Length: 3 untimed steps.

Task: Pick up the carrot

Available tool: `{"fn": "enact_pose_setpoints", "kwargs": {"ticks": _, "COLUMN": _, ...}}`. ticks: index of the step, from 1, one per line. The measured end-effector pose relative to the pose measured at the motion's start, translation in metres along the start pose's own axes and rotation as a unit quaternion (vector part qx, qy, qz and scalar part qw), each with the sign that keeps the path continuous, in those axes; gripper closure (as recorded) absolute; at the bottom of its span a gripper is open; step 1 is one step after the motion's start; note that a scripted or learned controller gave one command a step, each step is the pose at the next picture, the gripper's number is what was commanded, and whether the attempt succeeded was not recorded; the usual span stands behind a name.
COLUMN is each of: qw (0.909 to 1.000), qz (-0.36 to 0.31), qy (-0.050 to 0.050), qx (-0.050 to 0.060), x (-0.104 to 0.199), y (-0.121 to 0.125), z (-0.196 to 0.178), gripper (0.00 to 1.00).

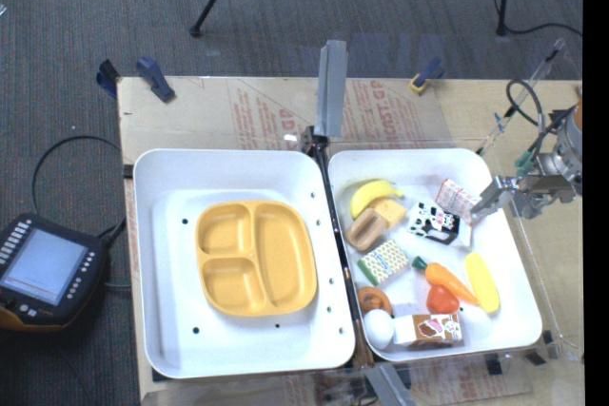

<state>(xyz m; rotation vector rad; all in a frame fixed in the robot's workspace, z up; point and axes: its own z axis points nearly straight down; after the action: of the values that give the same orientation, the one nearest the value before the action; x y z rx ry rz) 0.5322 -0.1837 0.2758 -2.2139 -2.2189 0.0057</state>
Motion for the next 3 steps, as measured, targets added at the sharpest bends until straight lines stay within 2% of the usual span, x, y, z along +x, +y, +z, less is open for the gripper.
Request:
{"fn": "enact_pose_setpoints", "kwargs": {"ticks": 1, "qw": 0.9917, "qz": -0.129, "qy": 0.002, "qx": 0.004, "x": 0.019, "y": -0.042, "z": 0.153, "gripper": 0.00}}
{"fn": "enact_pose_setpoints", "kwargs": {"ticks": 2, "qw": 0.9921, "qz": -0.125, "qy": 0.003, "qx": 0.003, "x": 0.017, "y": -0.042, "z": 0.143, "gripper": 1.00}}
{"fn": "enact_pose_setpoints", "kwargs": {"ticks": 3, "qw": 0.9998, "qz": -0.022, "qy": 0.000, "qx": 0.000, "x": 0.050, "y": 0.016, "z": 0.191, "gripper": 1.00}}
